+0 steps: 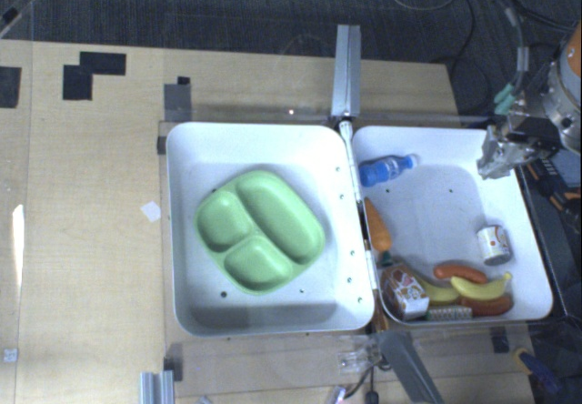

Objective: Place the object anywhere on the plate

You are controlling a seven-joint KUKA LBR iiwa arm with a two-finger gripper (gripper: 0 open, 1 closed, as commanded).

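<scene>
At the lower edge of the right bin (536,302) lies a small pile: a wrapped packet (406,291), a yellow banana (482,286), a red sausage-like piece (459,271) and a carrot (378,231) by the divider. These toys look light and stiff; the banana is smooth and curved, so its middle is probably the best place to grip. Higher, a small can (494,245) stands apart and may roll. In the upper part lies a blue bottle (386,169), likely slippery. Which one is the object, I cannot tell. The green plate (261,229) is in the left bin (182,302). The pincer (499,159) hovers at the upper right; whether it is apart or together I cannot tell.
</scene>
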